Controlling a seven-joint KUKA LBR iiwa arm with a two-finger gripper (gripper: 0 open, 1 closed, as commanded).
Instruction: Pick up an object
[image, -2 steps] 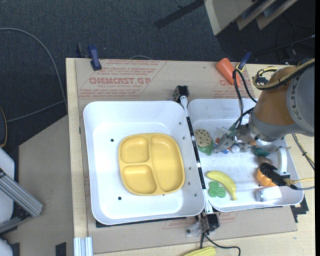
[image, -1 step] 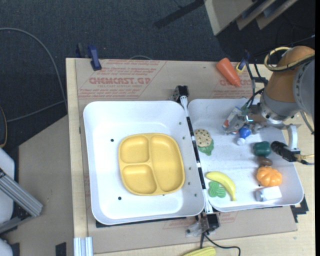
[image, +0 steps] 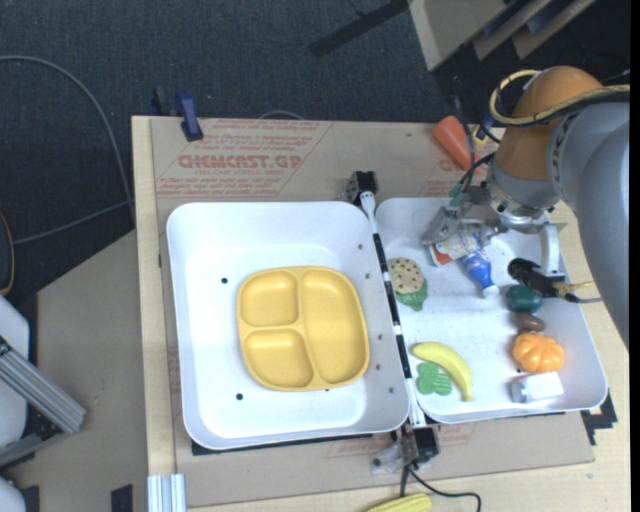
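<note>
Dark carpeted floor around a bench faced with brown printed board (image: 240, 160); blue clip (image: 187, 114) at the board's upper left edge. Left bin (image: 200, 250), white and shallow, holding a yellow divided plate (image: 302, 327) with three compartments, lying flat near the middle. Black clamp (image: 362, 185) at the top of the seam between the bins. Right bin (image: 575, 385), white, holding several small objects: tan speckled cookie on a green piece (image: 406, 279) close to the left wall; yellow banana (image: 447, 364) touching a green leaf-shaped piece (image: 434, 380) near the front; blue-and-white tube (image: 478, 269) just below the gripper; dark green item (image: 523, 298), small brown item (image: 529, 322), orange pumpkin (image: 538, 352) and white block (image: 542, 386) ranged down the right side. Gripper (image: 462, 232) low over the right bin's upper part, beside the tube; whether its fingers hold anything cannot be told.
</note>
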